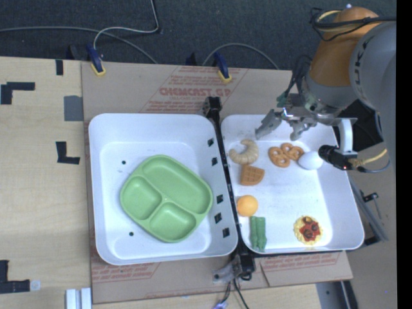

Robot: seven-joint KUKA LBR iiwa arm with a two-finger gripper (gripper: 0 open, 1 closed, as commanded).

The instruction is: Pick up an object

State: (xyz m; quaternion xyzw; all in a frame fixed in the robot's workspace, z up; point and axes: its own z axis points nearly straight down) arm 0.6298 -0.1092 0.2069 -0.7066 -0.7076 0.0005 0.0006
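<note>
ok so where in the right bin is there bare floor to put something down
Bare floor lies mid-right, between the egg, orange ball and mini pizza. Crowded upper left: croissant, waffle, pretzel, under the gripper.

Grey arm with orange band (351, 50) runs off the right edge, base out of frame. It covers the far-right corner of the right shallow white bin (335, 237). Black cables (151, 11) exit top edge. Small round yellow-and-red item (308, 230): too small to identify. Light wood counter (38, 192) cropped left and bottom.
</note>
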